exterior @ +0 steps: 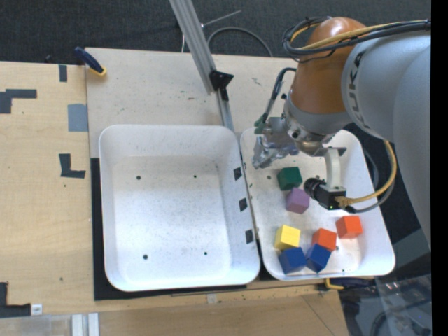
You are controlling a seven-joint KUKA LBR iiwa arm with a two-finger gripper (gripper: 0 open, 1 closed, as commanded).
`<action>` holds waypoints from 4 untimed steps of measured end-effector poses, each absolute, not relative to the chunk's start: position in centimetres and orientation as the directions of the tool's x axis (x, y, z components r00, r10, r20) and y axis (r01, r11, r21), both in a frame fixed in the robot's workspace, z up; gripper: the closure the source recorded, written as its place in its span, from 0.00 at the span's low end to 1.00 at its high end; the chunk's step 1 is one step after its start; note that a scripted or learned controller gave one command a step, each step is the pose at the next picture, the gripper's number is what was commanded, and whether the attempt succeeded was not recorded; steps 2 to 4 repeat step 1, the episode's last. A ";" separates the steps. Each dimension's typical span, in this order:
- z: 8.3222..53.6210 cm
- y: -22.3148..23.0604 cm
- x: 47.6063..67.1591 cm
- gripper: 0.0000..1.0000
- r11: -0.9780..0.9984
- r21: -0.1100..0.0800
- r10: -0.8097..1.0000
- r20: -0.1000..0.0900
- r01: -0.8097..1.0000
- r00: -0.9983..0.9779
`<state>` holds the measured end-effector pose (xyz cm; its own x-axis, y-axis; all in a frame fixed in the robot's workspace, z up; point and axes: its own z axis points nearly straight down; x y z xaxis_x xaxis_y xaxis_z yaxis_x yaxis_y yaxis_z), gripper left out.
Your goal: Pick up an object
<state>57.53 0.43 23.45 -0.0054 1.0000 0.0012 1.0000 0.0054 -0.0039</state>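
My gripper (268, 152) hangs over the far left part of the right bin (374, 254), close to the wall shared with the left bin. A green cube (289, 178) lies just to its lower right, apart from it. A purple cube (297, 200) sits right below the green one. Nearer the front are a yellow cube (287, 236), two blue cubes (292, 260) (319, 257) and two orange cubes (324, 239) (348, 226). The arm's grey body and orange band (329, 61) cover the bin's far right part.
The left bin (115, 187) stands beside the right one, their rims touching. A slanted metal post (199, 44) rises behind the bins. Black cables (364, 198) loop at the right bin's right rim. A blue and yellow tool (91, 60) lies on the bench at far left.
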 end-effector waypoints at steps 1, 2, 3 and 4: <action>22.4 5.3 55.5 1.00 0.006 -0.004 1.000 0.001 1.000 -0.006; 22.4 5.3 55.5 1.00 0.006 -0.004 1.000 0.001 1.000 -0.006; 22.4 5.3 55.5 1.00 0.006 -0.004 1.000 0.001 1.000 -0.006; 22.4 5.3 55.5 1.00 0.006 -0.004 1.000 0.001 1.000 -0.006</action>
